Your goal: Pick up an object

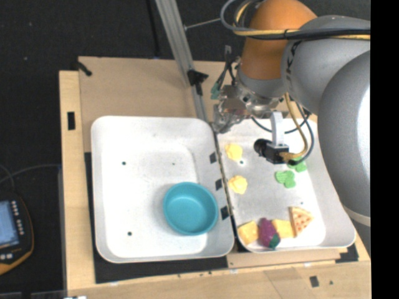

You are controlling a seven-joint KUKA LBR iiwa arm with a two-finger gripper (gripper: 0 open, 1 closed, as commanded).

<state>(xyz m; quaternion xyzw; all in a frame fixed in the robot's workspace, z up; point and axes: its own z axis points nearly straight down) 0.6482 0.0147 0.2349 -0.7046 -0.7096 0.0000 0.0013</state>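
My gripper [223, 119] hangs over the far left corner of the right bin [324, 198], close to the divider between the bins. Just below it in the view lies a small yellow toy piece [234, 151], and a second yellow piece [237, 184] sits further toward the front. Two green pieces [285, 178] lie mid-bin. Along the front wall are a pizza slice [300, 220], purple grapes [267, 232] and a yellow block [248, 232]. I see nothing held in the gripper.
A blue bowl [190, 208] sits in the front right part of the left bin [124, 142]. A slanted metal post [177, 42] rises behind the bins. A black part on a cable [269, 150] hangs from the arm over the right bin.
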